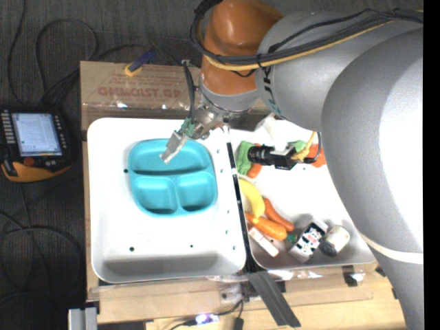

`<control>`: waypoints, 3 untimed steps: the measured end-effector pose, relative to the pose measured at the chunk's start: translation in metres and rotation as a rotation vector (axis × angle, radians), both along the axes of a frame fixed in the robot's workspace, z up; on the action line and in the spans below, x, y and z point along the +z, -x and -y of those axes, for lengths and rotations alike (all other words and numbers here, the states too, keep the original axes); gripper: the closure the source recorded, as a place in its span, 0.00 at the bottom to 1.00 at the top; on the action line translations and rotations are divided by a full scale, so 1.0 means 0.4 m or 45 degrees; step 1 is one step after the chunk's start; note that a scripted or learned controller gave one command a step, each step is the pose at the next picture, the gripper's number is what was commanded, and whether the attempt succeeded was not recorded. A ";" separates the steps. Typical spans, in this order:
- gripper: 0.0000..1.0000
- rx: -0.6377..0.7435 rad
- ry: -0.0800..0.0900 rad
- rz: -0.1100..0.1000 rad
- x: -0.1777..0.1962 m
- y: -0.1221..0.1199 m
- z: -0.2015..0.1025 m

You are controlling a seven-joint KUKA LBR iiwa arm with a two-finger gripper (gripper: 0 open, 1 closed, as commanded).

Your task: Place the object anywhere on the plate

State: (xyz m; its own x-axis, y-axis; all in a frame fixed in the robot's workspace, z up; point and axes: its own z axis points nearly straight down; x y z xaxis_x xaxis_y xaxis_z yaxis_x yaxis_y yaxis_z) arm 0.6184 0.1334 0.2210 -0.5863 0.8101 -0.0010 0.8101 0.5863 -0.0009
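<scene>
The arm (357, 115), nearest the camera, is grey with an orange band and covers the table's (172, 301) right side. Two white bins sit side by side: the left bin (110, 253) and the right bin (357, 256).

A blue, three-compartment plate (172, 174) lies in the left bin, towards the far edge. The tool (168, 155) slants down over its large far compartment. How far open the tool is, and whether it has hold of anything, cannot be told at this resolution.

The object to be placed cannot be singled out. No loose item is seen on the plate. The candidates all lie in the right bin, on the tool's right across the divider: a banana (251, 196), a carrot (271, 222) and a green piece (244, 155).
</scene>
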 end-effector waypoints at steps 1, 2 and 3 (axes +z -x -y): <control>1.00 0.002 0.001 0.000 0.022 0.000 -0.002; 1.00 0.328 -0.002 -0.003 -0.144 0.124 -0.067; 1.00 0.360 0.000 -0.003 -0.217 -0.035 -0.206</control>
State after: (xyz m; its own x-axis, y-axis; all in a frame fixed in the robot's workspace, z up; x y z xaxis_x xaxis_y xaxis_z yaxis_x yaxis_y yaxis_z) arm 0.6324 0.2158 0.1344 -0.7891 0.6142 0.0006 0.6142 0.7891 -0.0023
